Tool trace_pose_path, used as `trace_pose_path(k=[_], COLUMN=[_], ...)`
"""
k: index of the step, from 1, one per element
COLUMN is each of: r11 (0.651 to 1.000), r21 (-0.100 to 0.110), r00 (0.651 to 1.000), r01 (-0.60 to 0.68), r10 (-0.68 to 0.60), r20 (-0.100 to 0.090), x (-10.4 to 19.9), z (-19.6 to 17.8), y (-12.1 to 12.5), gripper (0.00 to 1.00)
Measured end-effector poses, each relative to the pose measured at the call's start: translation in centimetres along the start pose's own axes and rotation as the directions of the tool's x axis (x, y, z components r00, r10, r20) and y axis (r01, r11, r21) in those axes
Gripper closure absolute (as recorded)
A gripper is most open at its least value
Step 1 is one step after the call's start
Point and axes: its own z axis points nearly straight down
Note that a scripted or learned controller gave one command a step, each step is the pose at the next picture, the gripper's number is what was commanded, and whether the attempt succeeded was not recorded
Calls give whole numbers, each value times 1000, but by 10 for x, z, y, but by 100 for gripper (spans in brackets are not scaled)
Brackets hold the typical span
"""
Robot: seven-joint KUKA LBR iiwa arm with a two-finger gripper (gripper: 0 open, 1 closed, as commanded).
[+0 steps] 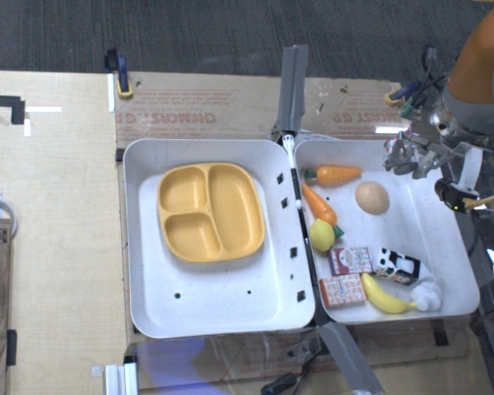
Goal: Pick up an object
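Observation:
The right bin [445, 245] holds several small objects. One orange carrot [337, 174] lies near the back wall and a second carrot [319, 203] slants beside the divider. A tan egg [371, 197] sits near the middle. A yellow lemon [322, 235] rests below the second carrot. Two small red-and-white boxes [350, 261] [342, 290], a banana [384, 295] and a black-and-white toy [397, 265] lie toward the front. My gripper [405, 158] hangs over the bin's back right part, above and to the right of the egg, with nothing seen in it.
The left bin [148, 295] carries a yellow divided plate [212, 211]. A white fluffy lump [426, 298] sits in the right bin's front right corner. A grey bar [292, 89] rises behind the divider. Cables and the arm's wrist [465, 113] crowd the right bin's back right edge.

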Motion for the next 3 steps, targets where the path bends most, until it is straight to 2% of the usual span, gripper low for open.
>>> trace_pose_path(k=[1, 2, 3], r11=[1000, 991, 991], r21=[0, -1, 0], r00=[1000, 991, 991], r01=[0, 135, 137], r10=[0, -135, -137], r20=[0, -1, 0], x=[0, 12, 12], z=[0, 120, 111], y=[0, -2, -1], gripper=[0, 0, 100])
